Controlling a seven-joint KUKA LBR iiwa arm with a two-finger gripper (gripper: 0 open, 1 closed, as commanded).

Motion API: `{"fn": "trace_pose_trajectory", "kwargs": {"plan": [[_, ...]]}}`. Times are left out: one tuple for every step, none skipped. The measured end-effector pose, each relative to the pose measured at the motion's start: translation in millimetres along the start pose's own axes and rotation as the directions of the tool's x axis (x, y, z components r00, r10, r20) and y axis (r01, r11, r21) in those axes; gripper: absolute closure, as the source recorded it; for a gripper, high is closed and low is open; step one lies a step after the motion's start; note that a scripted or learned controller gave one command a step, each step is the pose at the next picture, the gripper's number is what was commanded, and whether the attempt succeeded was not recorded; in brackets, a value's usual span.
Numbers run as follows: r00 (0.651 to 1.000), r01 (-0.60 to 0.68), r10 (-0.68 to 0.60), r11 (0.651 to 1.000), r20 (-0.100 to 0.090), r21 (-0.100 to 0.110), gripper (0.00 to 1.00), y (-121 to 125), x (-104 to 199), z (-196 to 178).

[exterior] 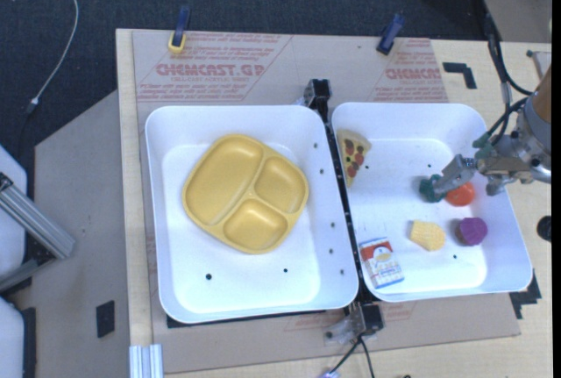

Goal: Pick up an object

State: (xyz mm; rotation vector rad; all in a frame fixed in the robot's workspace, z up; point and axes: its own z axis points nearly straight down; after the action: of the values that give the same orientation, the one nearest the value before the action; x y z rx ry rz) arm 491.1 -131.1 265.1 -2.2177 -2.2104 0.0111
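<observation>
A yellow divided plate [246, 203] lay flat in the left bin [166, 280], left of the divider between the bins [337, 183]. Just right of that divider, in the right bin [504, 275], a pizza slice toy [352, 153] rested near the far end and a small red-and-white carton [382, 262] near the close end. Further right of the divider sat a yellow wedge [427, 235], a purple piece [472, 231], and an orange piece [459, 193] beside a teal piece [430, 188]. The gripper [475, 174] stood directly over the orange piece, jaws apart, one finger at either side; no grasp could be confirmed
</observation>
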Motion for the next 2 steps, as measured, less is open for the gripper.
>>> {"fn": "trace_pose_trajectory", "kwargs": {"plan": [[1.000, 0.003, -0.003, 1.000, 0.002, -0.012, 0.00, 2, 0, -6], [1.000, 0.003, -0.003, 1.000, 0.000, -0.006, 0.00, 12, 3, 50]]}}
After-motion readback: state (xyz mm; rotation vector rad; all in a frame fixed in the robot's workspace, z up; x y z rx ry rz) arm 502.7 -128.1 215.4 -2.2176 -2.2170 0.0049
